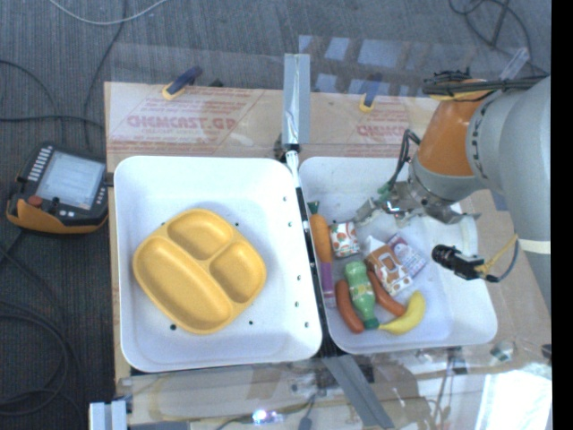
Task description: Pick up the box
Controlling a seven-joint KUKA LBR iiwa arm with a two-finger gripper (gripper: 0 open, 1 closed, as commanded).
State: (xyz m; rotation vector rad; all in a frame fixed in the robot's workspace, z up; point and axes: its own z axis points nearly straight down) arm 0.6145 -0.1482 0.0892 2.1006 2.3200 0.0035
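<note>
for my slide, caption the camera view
Arm reaches over the right bin of toy food beside the box; yellow tray sits in the left bin.

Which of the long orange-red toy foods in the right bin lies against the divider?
The orange toy carrot, along the right bin's left wall beside the divider. The other two reddish sausage-like pieces lie lower, flanking the green bottle.

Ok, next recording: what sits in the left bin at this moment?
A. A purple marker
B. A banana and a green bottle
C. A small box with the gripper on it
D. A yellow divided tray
D: the yellow divided tray lies alone on the floor of the left bin, while the banana, green bottle and box are all in the right bin.
</note>
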